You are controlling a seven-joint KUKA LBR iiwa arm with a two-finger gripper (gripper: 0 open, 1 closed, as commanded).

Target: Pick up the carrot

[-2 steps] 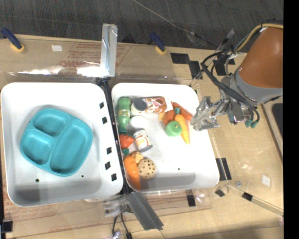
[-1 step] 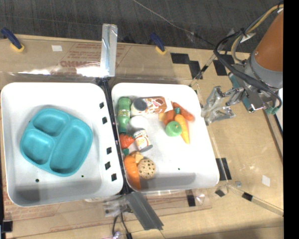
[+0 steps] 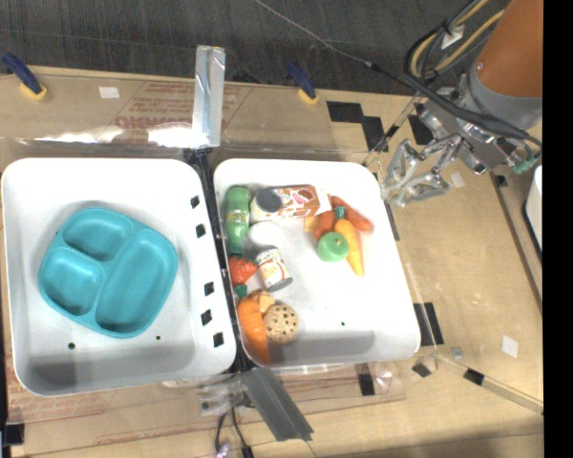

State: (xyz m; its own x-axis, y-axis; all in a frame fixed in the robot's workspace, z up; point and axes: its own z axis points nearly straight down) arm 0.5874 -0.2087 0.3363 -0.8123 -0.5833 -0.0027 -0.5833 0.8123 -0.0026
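Observation:
The carrot [image 3: 351,249] is an orange cone lying in the right bin [image 3: 382,303], upper right area, its tip pointing toward the near side. A green apple [image 3: 332,246] touches its left side and a red-orange vegetable [image 3: 353,218] lies just behind it. My gripper [image 3: 413,177] hangs above the bin's far right rim, up and to the right of the carrot. Its metal fingers are spread with nothing between them.
Along the right bin's left wall lie a green bottle [image 3: 237,213], a white can [image 3: 265,208], a snack packet [image 3: 298,198], a small jar [image 3: 272,267], an orange pumpkin [image 3: 251,321] and a cookie [image 3: 281,322]. A teal divided plate [image 3: 108,270] sits in the left bin [image 3: 29,351].

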